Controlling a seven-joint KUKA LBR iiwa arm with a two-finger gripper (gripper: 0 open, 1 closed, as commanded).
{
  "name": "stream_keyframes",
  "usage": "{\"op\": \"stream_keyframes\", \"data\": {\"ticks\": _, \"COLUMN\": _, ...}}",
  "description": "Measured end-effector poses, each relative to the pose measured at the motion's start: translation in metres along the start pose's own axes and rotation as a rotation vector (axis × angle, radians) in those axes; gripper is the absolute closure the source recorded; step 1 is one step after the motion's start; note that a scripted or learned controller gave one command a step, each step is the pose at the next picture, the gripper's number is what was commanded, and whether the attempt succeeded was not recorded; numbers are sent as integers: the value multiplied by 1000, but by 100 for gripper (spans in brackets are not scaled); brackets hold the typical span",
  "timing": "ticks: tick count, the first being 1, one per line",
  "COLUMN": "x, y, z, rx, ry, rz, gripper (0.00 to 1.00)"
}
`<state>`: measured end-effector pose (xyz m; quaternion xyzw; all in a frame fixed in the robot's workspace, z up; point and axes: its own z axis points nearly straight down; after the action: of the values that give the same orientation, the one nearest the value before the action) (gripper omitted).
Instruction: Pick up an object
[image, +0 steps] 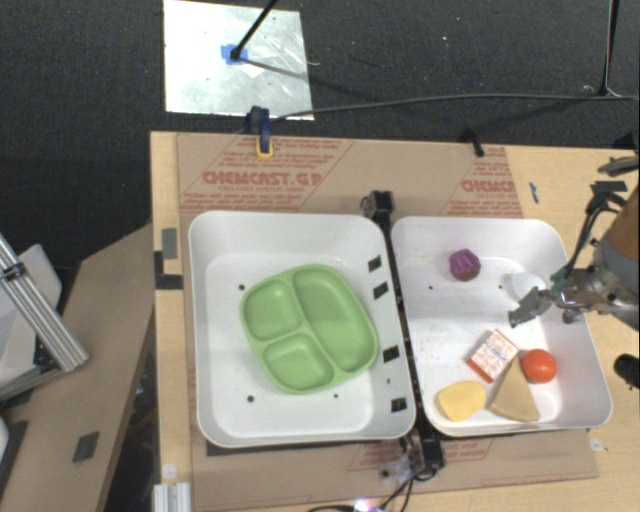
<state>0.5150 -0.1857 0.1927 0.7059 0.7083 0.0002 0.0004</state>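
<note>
The left white bin (215, 300) holds a green divided plastic plate (308, 327); the right white bin (575, 255) holds a purple ball (464, 264), red-white carton (492, 355), red tomato (539, 366) and two yellow wedges (488, 399). Whether the gripper (545, 302) grips anything, I cannot tell.

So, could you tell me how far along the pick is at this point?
Nothing looks picked yet. The gripper sits low over the right bin, with nothing seen between its fingers. The purple object, red box, red ball and yellow pieces lie in the bin. Grasping and lifting remain.

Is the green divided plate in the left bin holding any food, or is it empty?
Empty. The green divided plastic plate shows three bare compartments; the purple, orange and yellow food pieces all lie in the right white bin.
</note>
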Motion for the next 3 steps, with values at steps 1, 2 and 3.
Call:
{"op": "stream_keyframes", "data": {"ticks": 1, "x": 2, "y": 3, "z": 62, "rx": 4, "ry": 2, "rz": 2, "gripper": 0}}
{"op": "stream_keyframes", "data": {"ticks": 2, "x": 2, "y": 6, "z": 105, "rx": -5, "ry": 3, "rz": 2, "gripper": 0}}
{"op": "stream_keyframes", "data": {"ticks": 3, "x": 0, "y": 10, "z": 90, "rx": -20, "ry": -6, "rz": 1, "gripper": 100}}
